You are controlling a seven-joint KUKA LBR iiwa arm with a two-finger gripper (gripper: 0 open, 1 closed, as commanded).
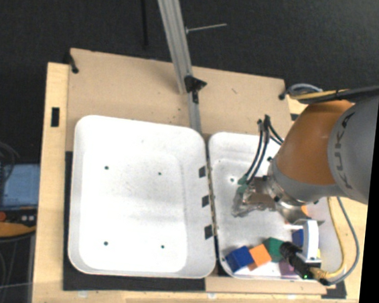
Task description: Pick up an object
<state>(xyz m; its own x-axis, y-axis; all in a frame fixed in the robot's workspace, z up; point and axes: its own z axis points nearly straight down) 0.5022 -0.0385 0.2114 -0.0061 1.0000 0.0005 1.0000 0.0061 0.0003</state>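
A: Grey-and-orange arm [317, 151] is reaching into the right bin [233, 149] from the right, gripper [246, 204] hanging low over bare white floor. Whether it's clenched, released or grasping anything: can't tell from this angle, too blurred.

B: Where's the pick?

A: Objs are sitting in a cluster toward the near wall, below and to the right of the gripper: blue block [238, 258], orange block [260, 255] touching it, green piece [275, 247] just beyond, something purple [288, 267] at the edge. None is lying directly under the tool.

B: So to do it well?

A: My read: shift toward the near wall first, then descend. Blue block is looking like the best bet, nearest, w/ its left side free. Orange is crowding the other flank, so line the tool up to avoid nudging both. Left bin [138, 196] isn't offering a target.
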